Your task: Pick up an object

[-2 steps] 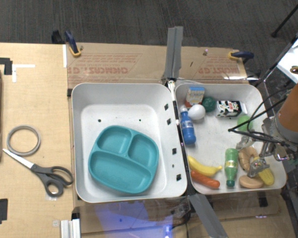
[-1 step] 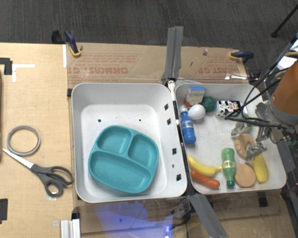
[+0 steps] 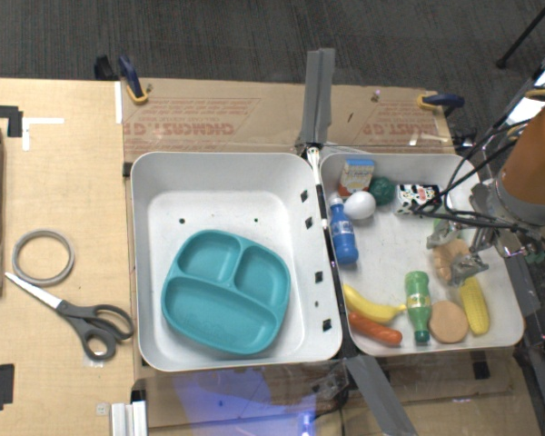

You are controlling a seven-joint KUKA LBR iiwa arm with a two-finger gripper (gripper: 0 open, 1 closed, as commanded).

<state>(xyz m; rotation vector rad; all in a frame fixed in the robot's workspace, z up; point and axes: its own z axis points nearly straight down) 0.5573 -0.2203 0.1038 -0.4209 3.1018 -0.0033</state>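
My gripper [image 3: 454, 252] is down in the right bin [image 3: 395, 243], near its right wall. It hangs from the grey arm with the orange band [image 3: 534, 162]. A small tan lump [image 3: 445, 262] lies right under the gripper and is partly hidden by it. Just in front lie a yellow corn cob [image 3: 475, 305], a tan round disc [image 3: 448, 322] and a green bottle [image 3: 418, 305].
The right bin also holds a banana [image 3: 372, 305], a red pepper [image 3: 377, 331], a blue bottle [image 3: 343, 236], a white ball [image 3: 359, 206], a green ball [image 3: 381, 190], a small box [image 3: 356, 171] and a black-and-white carton [image 3: 418, 196]. A teal divided plate [image 3: 225, 291] lies in the left bin [image 3: 209, 184]. Scissors [image 3: 73, 312] and a tape roll [image 3: 43, 255] lie on the bench.
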